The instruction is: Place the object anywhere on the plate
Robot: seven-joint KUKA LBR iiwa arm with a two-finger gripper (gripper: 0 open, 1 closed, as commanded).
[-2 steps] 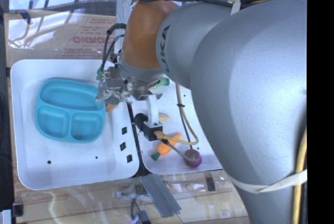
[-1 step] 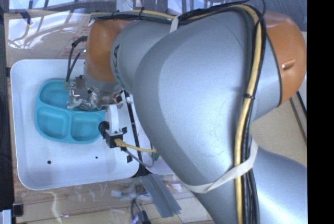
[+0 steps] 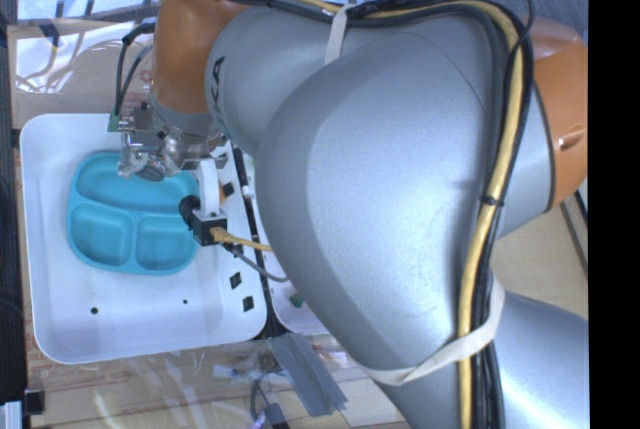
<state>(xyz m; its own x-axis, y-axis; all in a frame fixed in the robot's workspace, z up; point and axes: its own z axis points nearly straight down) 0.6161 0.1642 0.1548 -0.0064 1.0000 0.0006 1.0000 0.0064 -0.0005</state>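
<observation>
A blue divided plate [image 3: 125, 222] lies in the left white bin [image 3: 60, 317]. It has one long compartment at the back and two smaller ones at the front. My gripper [image 3: 140, 160] hangs over the plate's back right part, right at its rim. The big grey arm with its orange band [image 3: 185, 47] covers most of the view and hides what lies under the gripper.
The arm hides nearly all of the right bin; a sliver of its rim [image 3: 290, 312] with a small green thing [image 3: 296, 299] shows below the arm. A black connector with a yellow cable [image 3: 215, 232] hangs beside the plate's right edge. Wooden bench surrounds the bins.
</observation>
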